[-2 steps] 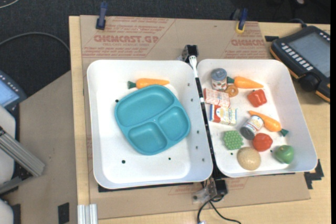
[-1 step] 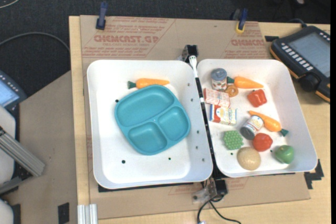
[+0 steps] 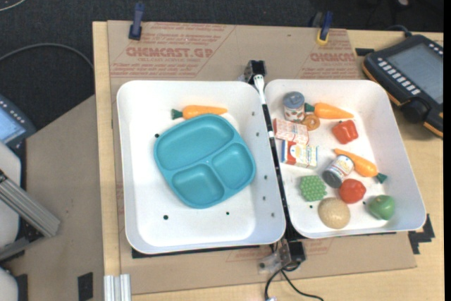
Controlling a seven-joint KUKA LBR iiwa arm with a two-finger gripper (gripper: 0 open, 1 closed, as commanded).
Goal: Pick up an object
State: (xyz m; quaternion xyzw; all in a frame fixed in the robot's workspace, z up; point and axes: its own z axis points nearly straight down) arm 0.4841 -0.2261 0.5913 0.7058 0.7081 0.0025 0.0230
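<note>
desk (image 3: 211, 46): cardboard-topped, carrying two shallow white bins side by side.

left bin (image 3: 137, 173): holds a teal three-compartment plate (image 3: 204, 160) near its middle, and one toy carrot (image 3: 201, 111) lying flat just beyond the plate's far edge, close to it, contact uncertain.

right bin (image 3: 405, 173): holds the crowd of candidates for the pick.
- small can (image 3: 294, 105), far side, upright.
- second toy carrot (image 3: 331, 110), just beside that can.
- red toy pepper (image 3: 344, 131), near the carrot.
- pretzel-like ring (image 3: 311, 123), between can and pepper.
- two small printed cartons (image 3: 294, 143), lying flat near the bin's inner wall.
- third toy carrot (image 3: 358, 163), slanted, mid-bin.
- second small can (image 3: 338, 170), tilted, touching or just beside that carrot.
- green knobbly piece (image 3: 313, 187); red tomato-like ball (image 3: 352, 190); beige potato-like lump (image 3: 334, 213); green apple (image 3: 381, 206), all clustered at the near side.

beside the desk: a handheld control pendant (image 3: 409, 74) at the far right.

hand: state cannot be told from this view.

progress: judged as not begun. every item lies resting in a bin; nothing is lifted. choosing a target, descending, closing and raising all remain. the right bin offers most choice, though its tight packing may hinder a clean grasp; the lone carrot in the left bin stands freer.
</note>
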